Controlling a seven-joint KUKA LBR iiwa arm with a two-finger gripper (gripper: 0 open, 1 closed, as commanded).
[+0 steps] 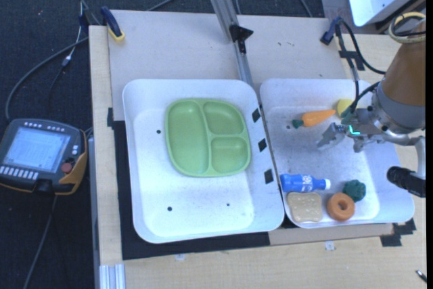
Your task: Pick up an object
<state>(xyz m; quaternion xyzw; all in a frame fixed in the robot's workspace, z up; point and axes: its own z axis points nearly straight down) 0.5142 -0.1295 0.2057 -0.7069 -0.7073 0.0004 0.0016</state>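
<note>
A doughnut (341, 206) and bread slice (305, 208) lie nearest, in the right bin (298, 95). The gripper (344, 137), jaws spread and holding nothing, hovers just below the carrot (316, 118), whose length runs left-right.

Green plate (207, 137), orange carrot (318, 118), blue bottle (304, 182), white bins (203, 223).
</note>
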